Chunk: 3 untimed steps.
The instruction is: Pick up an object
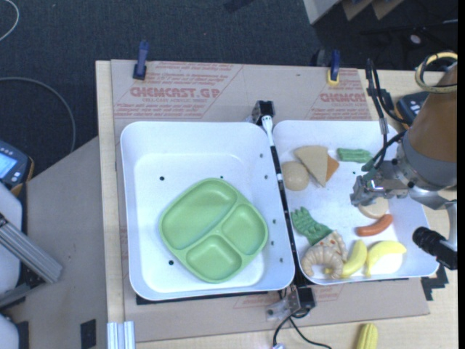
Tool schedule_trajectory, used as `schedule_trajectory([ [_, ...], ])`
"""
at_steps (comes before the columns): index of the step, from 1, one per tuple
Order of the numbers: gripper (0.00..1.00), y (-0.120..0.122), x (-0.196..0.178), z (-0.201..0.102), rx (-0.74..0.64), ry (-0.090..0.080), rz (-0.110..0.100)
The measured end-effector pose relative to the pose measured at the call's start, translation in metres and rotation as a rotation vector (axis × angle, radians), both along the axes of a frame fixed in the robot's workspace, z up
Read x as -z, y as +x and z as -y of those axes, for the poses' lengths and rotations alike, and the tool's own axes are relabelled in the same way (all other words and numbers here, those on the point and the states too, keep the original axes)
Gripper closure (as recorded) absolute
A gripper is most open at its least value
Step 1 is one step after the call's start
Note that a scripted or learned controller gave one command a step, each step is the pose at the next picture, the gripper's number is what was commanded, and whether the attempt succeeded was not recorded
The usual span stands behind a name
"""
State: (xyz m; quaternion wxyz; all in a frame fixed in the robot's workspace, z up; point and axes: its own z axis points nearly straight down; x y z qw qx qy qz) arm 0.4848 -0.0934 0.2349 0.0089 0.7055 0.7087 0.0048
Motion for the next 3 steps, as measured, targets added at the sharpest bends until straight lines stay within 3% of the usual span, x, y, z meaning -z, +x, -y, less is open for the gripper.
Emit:
schedule_trajectory([
  [1, 1.00, 0.016, 0.147, 0.040, 0.008, 0.006, -0.028],
  [2, 1.00, 0.062, -0.030, -0.036, -0.007, 0.006, 0.002],
  [3, 1.00, 0.055, 0.111, 0.011, 0.009, 0.007, -0.028],
])
